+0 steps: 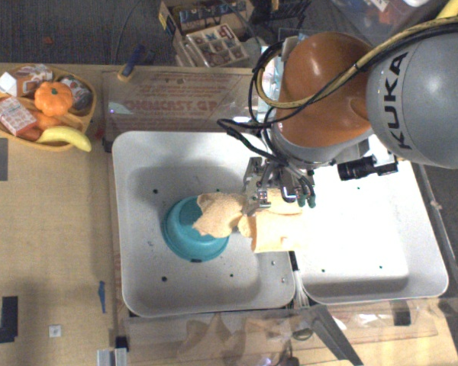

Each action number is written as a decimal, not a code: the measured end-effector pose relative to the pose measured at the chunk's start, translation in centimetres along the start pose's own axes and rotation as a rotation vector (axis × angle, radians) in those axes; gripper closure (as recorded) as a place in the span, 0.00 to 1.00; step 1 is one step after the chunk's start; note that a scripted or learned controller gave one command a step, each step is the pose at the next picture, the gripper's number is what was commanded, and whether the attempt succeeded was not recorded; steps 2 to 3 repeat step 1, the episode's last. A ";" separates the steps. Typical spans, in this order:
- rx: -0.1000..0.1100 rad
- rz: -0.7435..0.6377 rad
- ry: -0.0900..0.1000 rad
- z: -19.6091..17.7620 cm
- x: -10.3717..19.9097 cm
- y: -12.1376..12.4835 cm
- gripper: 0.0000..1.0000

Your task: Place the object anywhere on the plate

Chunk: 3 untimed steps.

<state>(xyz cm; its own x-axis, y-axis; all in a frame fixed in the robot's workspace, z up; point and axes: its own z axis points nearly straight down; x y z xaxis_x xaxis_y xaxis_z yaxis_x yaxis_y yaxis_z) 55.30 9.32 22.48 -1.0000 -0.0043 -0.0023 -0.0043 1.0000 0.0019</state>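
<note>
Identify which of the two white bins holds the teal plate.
The left bin holds the teal plate; the right bin has none.

Counts: two white bins, left and right. One teal plate. One tan bread-like object. One yellow flat piece. One fruit basket: one banana, one orange pumpkin.
</note>
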 end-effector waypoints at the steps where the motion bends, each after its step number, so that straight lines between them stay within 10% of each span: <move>1: 0.000 0.000 -0.001 0.0 0.0 0.0 0.00; 3: 0.000 0.000 -0.001 0.0 0.0 0.0 0.00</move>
